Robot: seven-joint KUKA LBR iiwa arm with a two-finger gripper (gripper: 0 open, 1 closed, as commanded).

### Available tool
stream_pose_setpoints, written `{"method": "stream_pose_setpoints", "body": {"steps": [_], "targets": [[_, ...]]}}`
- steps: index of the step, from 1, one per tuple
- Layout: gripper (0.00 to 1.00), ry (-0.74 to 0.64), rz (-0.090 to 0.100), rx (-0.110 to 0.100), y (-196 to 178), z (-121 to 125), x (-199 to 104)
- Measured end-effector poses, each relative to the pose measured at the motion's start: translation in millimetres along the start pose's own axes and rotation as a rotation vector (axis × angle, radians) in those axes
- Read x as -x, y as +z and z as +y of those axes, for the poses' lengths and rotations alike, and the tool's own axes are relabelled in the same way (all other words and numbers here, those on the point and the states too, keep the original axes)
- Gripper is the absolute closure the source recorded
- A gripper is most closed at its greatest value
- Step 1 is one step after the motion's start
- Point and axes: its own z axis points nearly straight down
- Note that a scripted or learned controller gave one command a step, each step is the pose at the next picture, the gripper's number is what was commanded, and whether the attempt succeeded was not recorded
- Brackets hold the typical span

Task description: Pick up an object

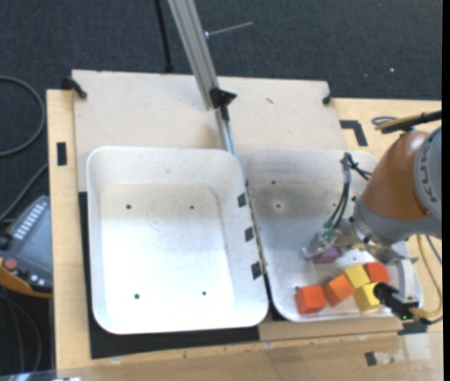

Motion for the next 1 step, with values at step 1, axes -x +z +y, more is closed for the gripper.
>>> {"method": "stream_pose_setpoints", "body": {"steps": [1], "targets": [[1.0, -0.012, 0.005, 0.0, -101.2, -28.7, -83.3]]}}
